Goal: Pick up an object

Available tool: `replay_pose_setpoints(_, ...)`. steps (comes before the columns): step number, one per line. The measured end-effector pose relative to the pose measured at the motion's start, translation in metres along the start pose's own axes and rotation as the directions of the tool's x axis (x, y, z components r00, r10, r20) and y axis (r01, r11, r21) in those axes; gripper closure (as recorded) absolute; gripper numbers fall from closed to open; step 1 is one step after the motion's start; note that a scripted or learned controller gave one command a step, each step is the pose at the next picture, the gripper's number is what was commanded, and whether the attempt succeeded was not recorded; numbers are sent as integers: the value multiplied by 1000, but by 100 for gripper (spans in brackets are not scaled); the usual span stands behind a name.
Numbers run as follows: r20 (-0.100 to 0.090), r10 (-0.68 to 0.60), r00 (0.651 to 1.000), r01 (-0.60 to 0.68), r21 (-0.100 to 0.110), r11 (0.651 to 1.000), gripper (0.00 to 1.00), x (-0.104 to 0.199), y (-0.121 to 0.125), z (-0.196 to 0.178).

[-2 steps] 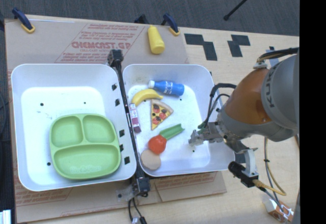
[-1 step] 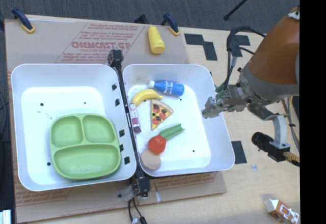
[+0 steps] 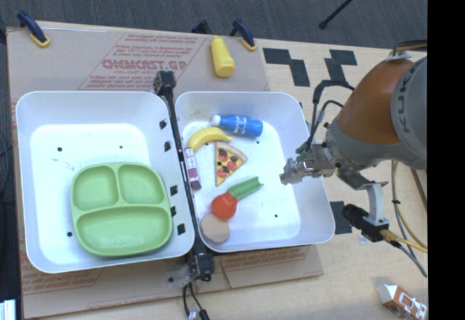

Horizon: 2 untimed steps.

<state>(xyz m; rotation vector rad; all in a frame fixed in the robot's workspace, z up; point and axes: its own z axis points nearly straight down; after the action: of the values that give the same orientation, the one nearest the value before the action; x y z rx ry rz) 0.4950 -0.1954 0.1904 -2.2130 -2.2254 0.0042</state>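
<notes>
White bins, small toys, one arm waiting

White plastic is what the two bins are made of, and they are set side by side on the surface so that things can be kept apart. In the left bin [image 3: 43, 129] one green plate [image 3: 121, 207] with three sections is laid flat. All the small toys are gathered in the right bin [image 3: 290, 111], close to the arm, so they can be reached with ease.

Six toys are counted there — one blue bottle [image 3: 239, 124], one banana [image 3: 207, 137], one pizza slice [image 3: 229, 161], one green bean pod [image 3: 244, 187], one red tomato [image 3: 224, 206] and one tan round piece [image 3: 214, 228]. The tomato is touched by the green pod and by the tan piece. One thin dark stick [image 3: 192, 169] is seen beside the bin's left wall. One yellow toy [image 3: 221, 57] is left outside the bins, on the cardboard behind them.

The gripper [image 3: 290, 173] is held over the right side of the right bin, well apart from the toys — nothing is seen between its jaws. Whether the jaws are spread or pressed together cannot be told. Nothing has been picked up yet, it is judged. Any of the six toys could be taken; the green pod lies nearest.
</notes>
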Motion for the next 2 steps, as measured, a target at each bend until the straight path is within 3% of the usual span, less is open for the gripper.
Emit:
replay_pose_setpoints(1,0,-1,1000,1,-1,1000,100,7,-19,-8)
replay_pose_setpoints(2,1,-3,1000,3,-3,1000,100,25,-18,-19)
